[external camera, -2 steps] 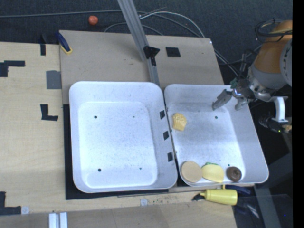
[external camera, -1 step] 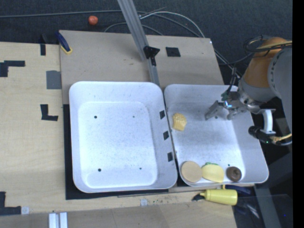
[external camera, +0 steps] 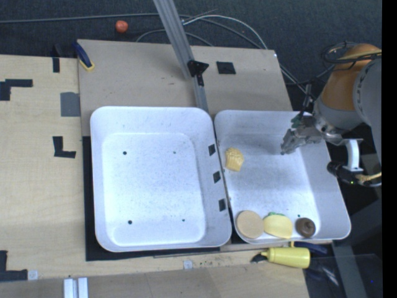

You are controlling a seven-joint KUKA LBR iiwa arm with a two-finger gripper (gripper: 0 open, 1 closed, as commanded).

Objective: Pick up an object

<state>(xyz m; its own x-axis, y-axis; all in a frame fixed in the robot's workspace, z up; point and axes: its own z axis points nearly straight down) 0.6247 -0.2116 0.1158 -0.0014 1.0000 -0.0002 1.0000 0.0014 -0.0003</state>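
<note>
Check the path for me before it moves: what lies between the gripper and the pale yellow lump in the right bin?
Nothing. In the camera view, bare white bin floor runs from the gripper to the yellow lump.

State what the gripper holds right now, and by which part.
Nothing visible: the gripper hangs over bare floor of the right bin, apart from the pale yellow lump.

There are two white bins: the left bin [external camera: 102, 185] and the right bin [external camera: 322, 185]. The right one holds four small things: one pale yellow lump [external camera: 234, 159], one tan disc [external camera: 250, 224], one yellow piece [external camera: 278, 225] and one brown round thing [external camera: 305, 227]. One yellow bottle [external camera: 289, 256] lies on the bench, and one orange ball [external camera: 121, 25] beyond it.
</note>
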